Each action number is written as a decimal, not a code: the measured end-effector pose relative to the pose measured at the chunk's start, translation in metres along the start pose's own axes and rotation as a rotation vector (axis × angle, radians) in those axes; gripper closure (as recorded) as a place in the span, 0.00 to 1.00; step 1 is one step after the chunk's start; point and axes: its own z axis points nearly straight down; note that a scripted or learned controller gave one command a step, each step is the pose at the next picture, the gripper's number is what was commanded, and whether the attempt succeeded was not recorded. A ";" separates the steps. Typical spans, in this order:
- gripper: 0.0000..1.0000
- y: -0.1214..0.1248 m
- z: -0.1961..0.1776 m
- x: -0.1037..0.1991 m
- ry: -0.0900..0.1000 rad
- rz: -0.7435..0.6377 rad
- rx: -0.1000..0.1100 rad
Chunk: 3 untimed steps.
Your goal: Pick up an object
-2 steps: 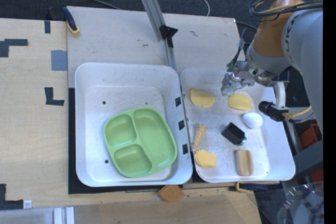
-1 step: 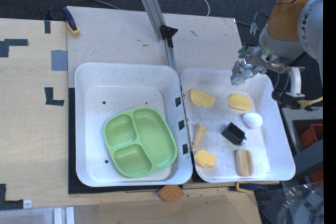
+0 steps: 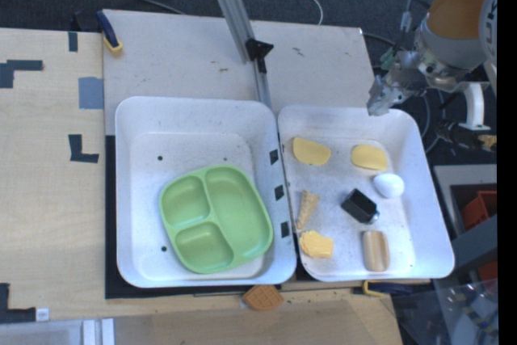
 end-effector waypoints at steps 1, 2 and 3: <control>1.00 -0.020 -0.003 0.048 0.002 -0.004 0.007; 1.00 -0.044 0.008 0.091 0.002 -0.002 0.010; 1.00 -0.061 0.028 0.142 0.002 -0.004 0.010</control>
